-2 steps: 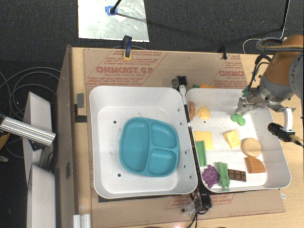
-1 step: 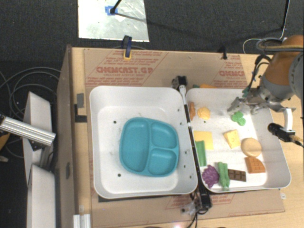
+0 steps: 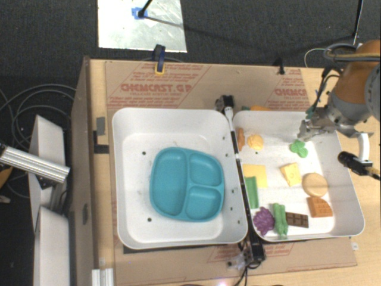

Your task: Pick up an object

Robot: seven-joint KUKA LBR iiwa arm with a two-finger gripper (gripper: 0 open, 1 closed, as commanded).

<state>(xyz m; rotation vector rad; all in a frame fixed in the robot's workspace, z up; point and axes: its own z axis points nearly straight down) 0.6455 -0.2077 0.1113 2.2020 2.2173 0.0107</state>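
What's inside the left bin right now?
The left bin holds one teal divided plate, its three compartments bare. Whatever lies beneath the plate is covered. The toy foods sit in the right bin.

This is a robotics lab or test cell — not a home or kitchen. Two shallow white bins (image 3: 178, 124) sit side by side on a sheet of brown printed cardboard (image 3: 178, 82) that covers the bench, held at the top edge by a clamp (image 3: 159, 58). Dark carpet (image 3: 47, 28) surrounds the bench, with loose black cables (image 3: 24, 109) looped at the left of the frame and aluminium framing (image 3: 33, 162) beside them. A grey and orange industrial arm (image 3: 351, 88) reaches in at the upper right — and the right-hand bin holds plastic toy food (image 3: 292, 189), the left a teal divided plate (image 3: 187, 183).
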